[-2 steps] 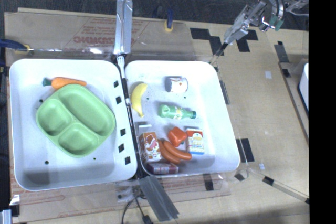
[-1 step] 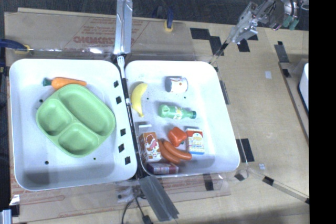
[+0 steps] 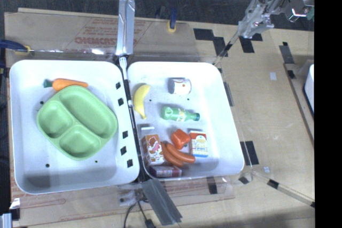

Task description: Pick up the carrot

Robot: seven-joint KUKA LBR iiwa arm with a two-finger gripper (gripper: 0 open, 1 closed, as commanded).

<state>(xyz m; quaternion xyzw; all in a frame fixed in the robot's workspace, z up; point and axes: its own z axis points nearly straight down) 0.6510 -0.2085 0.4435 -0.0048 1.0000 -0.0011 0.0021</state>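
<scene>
In the left bin [image 3: 32, 75], you see the carrot [image 3: 68, 83] lying at the far side, touching the far rim of a green divided plate [image 3: 76, 120]. The right bin [image 3: 224, 115] holds a banana [image 3: 140, 99], a green bottle [image 3: 180, 114] and small cartons. At far right, the end effector [image 3: 255, 21] hovers over the table [image 3: 267, 109], well apart from both bins; you cannot tell its grip state.

carrot [image 3: 69, 83] orange | tray [image 3: 77, 122] pale green | banana [image 3: 140, 100] yellow | bins [image 3: 32, 168] white
</scene>
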